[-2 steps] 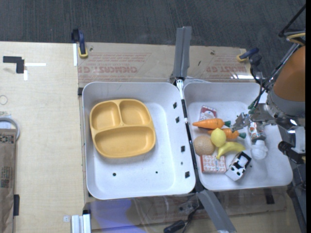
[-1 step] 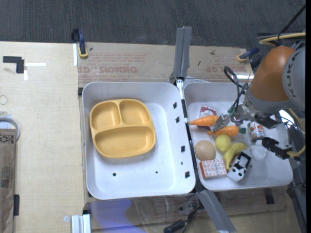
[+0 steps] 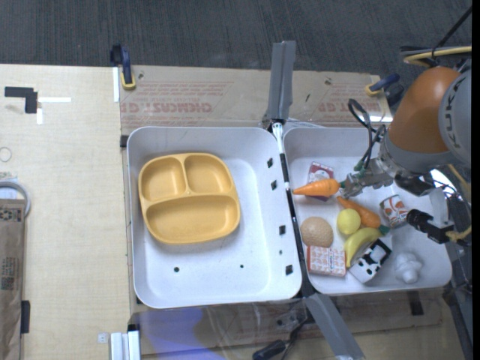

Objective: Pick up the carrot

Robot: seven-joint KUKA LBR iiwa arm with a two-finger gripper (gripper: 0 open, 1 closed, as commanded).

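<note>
White bins (image 3: 142, 223) on cardboard-covered bench (image 3: 60, 201); dark floor (image 3: 187, 13) behind.

Brightness: even and bright over the bench; the dark floor along the top of the frame stays dim.
Shadows: soft and short, a faint one under the yellow divided plate (image 3: 189, 198) in the left bin (image 3: 142, 276).
Glare: the white bin floors look slightly washed out; a bluish-violet sheen lies at the bottom centre.
Sharpness: centre is crisp; the arm (image 3: 424, 118) at the right edge looks softer.
Distortion: bin edges bow slightly.
</note>
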